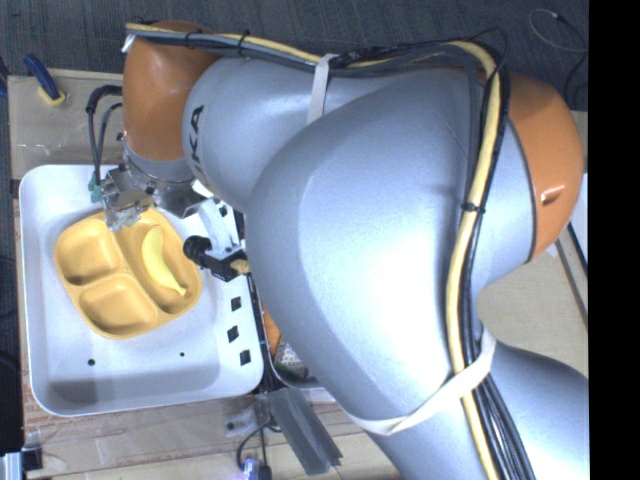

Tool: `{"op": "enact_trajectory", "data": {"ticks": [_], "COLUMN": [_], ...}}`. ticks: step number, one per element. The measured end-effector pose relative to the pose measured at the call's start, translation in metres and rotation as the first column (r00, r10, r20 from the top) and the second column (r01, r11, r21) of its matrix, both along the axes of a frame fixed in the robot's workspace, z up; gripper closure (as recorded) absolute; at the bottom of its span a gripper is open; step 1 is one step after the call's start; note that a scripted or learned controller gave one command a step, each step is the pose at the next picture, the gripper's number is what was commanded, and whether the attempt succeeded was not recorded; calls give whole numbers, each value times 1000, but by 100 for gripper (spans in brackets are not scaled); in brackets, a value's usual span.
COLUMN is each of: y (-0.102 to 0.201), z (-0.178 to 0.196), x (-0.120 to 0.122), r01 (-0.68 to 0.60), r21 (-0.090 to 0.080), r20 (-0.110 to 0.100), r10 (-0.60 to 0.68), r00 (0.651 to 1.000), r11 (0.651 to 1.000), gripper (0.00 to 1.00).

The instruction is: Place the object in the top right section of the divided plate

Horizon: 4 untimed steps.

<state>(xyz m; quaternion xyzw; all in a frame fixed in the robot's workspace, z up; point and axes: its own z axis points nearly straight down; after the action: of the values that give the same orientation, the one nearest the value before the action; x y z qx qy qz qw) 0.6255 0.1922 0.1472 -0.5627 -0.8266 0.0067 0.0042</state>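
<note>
Banana (163, 264) | top-right plate (120, 273) section | long axis upper-left to lower-right | pincer (122, 208) state unclear

We see even, fairly bright light from above. Broad soft highlights lie on the grey arm (400, 228), whose near bulk looks slightly soft. The white bin (60, 368) is bright but not blown out, with a faint grey shadow in its lower corner. The dark floor beyond the arm shows grainy noise.
</note>
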Motion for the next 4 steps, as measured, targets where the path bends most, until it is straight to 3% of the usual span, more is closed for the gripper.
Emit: {"op": "enact_trajectory", "data": {"ticks": [1, 2, 3, 4], "y": [1, -41, 26, -16], "z": [6, 95, 31, 89], "x": [0, -36, -85, -75], "r01": [-7, -600, -827, -633], "r21": [-3, 7, 10, 6], "r20": [-6, 10, 8, 11], "r10": [7, 600, 827, 633], "r00": [1000, 800, 562, 774], "r11": [1000, 800, 561, 774], "gripper": [100, 100, 100, 100]}}
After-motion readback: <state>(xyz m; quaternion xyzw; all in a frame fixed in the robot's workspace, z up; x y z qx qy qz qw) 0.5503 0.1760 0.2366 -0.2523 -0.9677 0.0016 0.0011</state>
